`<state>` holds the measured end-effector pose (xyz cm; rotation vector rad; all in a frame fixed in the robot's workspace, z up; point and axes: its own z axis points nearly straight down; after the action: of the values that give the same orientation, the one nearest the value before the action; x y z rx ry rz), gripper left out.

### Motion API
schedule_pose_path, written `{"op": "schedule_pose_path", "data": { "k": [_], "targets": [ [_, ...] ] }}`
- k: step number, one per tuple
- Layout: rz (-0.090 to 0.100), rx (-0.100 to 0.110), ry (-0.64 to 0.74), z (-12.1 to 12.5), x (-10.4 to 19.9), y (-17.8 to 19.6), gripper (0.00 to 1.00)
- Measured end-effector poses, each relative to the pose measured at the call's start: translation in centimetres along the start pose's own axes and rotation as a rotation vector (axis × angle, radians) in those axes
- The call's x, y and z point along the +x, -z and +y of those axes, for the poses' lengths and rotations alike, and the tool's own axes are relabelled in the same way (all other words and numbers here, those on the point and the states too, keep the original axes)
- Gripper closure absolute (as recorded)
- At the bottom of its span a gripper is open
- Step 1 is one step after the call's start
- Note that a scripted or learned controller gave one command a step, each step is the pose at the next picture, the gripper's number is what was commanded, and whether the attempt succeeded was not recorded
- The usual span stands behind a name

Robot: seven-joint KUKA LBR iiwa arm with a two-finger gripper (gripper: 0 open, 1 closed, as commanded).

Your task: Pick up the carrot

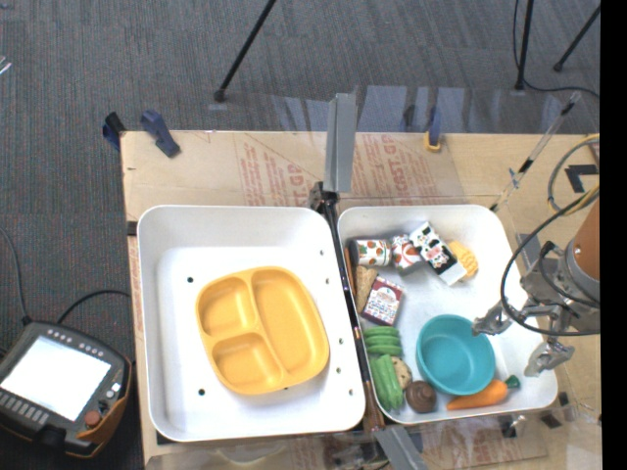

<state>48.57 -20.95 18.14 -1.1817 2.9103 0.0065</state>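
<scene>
Lying: the carrot (478, 397) is resting at the right bin's (495, 221) front edge, touching the teal bowl (457, 353).
Handling: looking light, stiff and smooth; gripping mid-body seems best.
Crowding: bowl and brown muffin (422, 396) are hemming it in.
Gripper (517, 341): hovering just above, fingers spread, pinching nothing.

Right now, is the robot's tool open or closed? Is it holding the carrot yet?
Tool: open, holding nothing, above the right bin's right edge. The carrot lies in that bin beside the teal bowl.
</scene>
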Motion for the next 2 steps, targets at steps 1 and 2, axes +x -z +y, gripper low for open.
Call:
{"op": "schedule_pose_path", "data": {
  "k": [1, 2],
  "targets": [
    [-0.015, 0.023, -0.017, 1.3, -2.2, -7.8, 0.00],
    [-0.003, 0.006, -0.166, -4.6, -4.6, -4.6, 0.00]
  ]
}}
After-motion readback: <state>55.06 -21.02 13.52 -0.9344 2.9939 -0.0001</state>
